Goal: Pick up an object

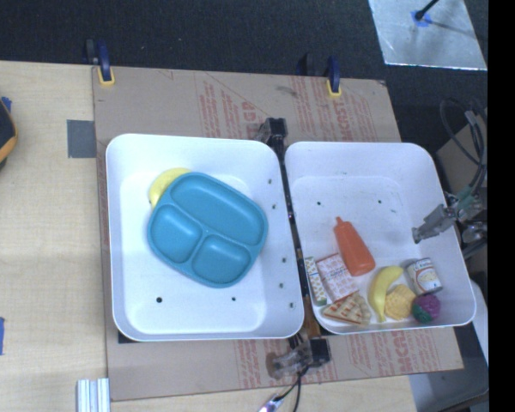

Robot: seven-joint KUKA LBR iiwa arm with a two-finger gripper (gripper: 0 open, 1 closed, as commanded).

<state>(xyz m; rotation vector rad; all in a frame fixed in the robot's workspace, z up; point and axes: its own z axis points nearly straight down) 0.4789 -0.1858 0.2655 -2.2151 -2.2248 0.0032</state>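
We see the gripper (435, 221) at the right bin's (369, 157) right edge; its grip state we cannot tell. Orange bottle (353, 245) lies mid-bin: light, stiff, slippery — grab its body.

Printed matter: red lettering is seen in repeated diagonal lines on the brown cardboard sheet (240, 101) under the two bins, too small and faint to be read. A printed label is carried by the small can (424, 275) in the right bin (360, 157); its wording cannot be made out. Red-and-white print is borne by the small flat packet (335, 274) beside the orange bottle (353, 245), likewise illegible. No brand, number or sign can be read anywhere.
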